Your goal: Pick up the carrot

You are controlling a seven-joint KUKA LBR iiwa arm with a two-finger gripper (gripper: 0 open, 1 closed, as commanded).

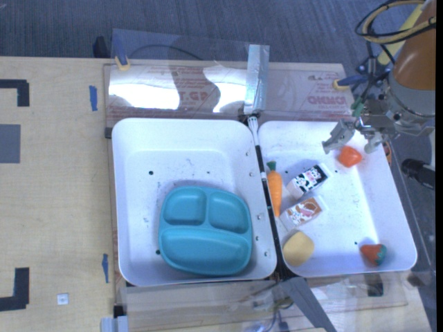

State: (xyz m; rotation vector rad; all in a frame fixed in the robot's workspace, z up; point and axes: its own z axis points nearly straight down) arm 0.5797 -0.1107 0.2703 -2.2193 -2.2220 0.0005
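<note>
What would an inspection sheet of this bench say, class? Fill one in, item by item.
Surface: two white bins, left bin, right bin.
Job's things: carrot lies in the right bin along the divider.
Clutter: teal tray in the left bin; cow-print carton, snack packet, yellow fruit, two orange-red pieces.
Grippers: gripper open, above the right bin's far corner, holding nothing.
Cables: yellow and black loops on the arm.
Surroundings: wooden bench.

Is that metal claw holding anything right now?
Nothing. The gripper hangs open over the right white bin, fingers bare. The slim orange carrot lies apart by the divider.
</note>
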